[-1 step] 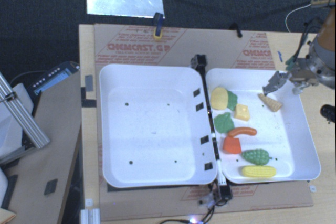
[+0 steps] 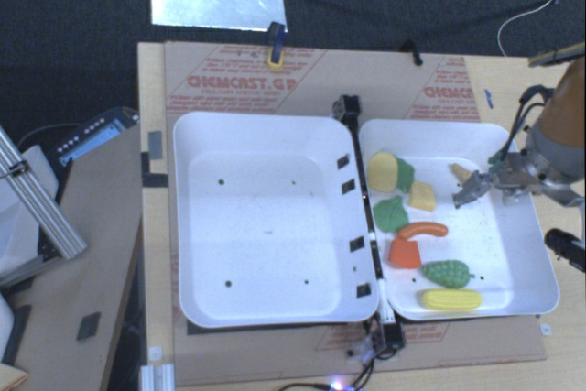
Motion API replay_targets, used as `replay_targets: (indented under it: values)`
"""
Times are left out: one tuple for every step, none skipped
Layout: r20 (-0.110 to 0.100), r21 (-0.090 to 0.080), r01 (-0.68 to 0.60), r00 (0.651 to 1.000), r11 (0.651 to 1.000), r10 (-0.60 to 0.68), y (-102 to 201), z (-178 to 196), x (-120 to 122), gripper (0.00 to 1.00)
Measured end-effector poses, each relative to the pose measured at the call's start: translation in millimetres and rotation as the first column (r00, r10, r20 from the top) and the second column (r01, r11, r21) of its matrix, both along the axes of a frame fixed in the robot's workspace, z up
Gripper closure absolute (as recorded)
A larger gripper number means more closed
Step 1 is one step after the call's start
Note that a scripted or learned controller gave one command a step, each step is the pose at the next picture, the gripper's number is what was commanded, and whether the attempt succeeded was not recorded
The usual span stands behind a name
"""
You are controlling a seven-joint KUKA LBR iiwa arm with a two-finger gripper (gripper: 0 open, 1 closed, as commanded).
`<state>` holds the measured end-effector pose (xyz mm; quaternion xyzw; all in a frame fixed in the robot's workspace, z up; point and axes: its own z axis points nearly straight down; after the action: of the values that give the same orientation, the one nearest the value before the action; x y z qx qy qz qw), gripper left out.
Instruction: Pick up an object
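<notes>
Right bin [image 2: 526,224]: 8 toy foods, all lying loose. Gripper [image 2: 469,190] hovers near yellow wedge [image 2: 461,170]; fingers parted, grasping nothing. Pick not yet made. Left bin [image 2: 197,197] bare.

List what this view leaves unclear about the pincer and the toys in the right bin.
- Pincer: too small and blurred in the camera view to tell its opening or whether it grips anything.
- Arm: cut off by the right edge.
- Pale piece beside the pincer: too small to identify; contact unclear.
- Green toy: partly hidden behind the yellow toy.
</notes>
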<state>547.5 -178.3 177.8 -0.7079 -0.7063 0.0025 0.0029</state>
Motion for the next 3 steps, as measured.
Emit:
replay_targets:
  values:
    - [0.013,0.001,-0.012,1.000,1.000,0.012,56,-97,84,0.00]
    - [0.005,0.001,-0.003,1.000,1.000,0.003,73,-93,26,0.00]
    - [0.016,-0.003,-0.004,1.000,1.000,0.004,71,-80,31,1.00]
